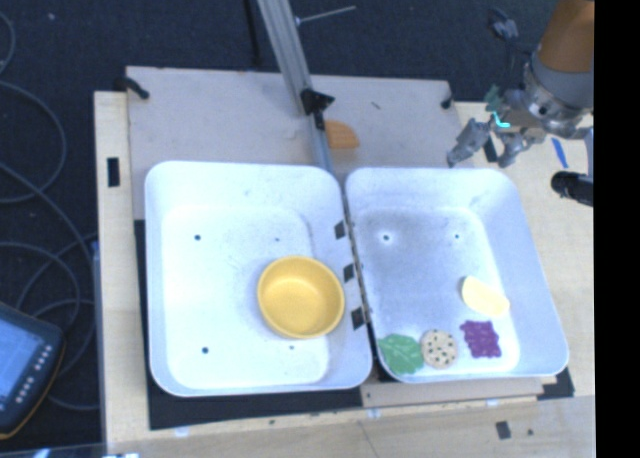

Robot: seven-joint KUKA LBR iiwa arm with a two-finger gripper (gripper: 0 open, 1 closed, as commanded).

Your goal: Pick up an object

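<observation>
Two shallow white plastic bins sit side by side on the pale wooden bench (115, 246), their inner rims touching along a seam with small dark clips. Well off to the claw's lower left, the left bin (180, 216) holds a single round yellow bowl (300, 296), upright, near that bin's right wall. Directly below the claw, the right bin (400, 196) carries four small pieces along its near edge: a flat pale yellow wedge-shaped piece (485, 296), farthest right and closest to the claw; a purple lumpy piece like a grape cluster (481, 338) just under it; a round tan cookie with dark specks (438, 347) beside that; and a green leafy piece (401, 353) in the bin's near left corner, touching the cookie's edge. Any of these could be the object to pick; all lie in the bins, well apart from the claw.

Left of the claw, a slanted grey metal rail (283, 41) runs down to the seam between the bins, with a small orange rounded thing (340, 136) on the board beside its foot. Dark cables (40, 236) and a handheld screen unit (25, 361) lie far to the lower left, off the bench.

From the right, the grey arm with its orange band (567, 31) reaches in, and its two-finger gripper (490, 146) hangs just beyond the right bin's far right corner, above the bench rather than the bin. Its fingers (462, 149) are spread apart, released, with nothing between them.
</observation>
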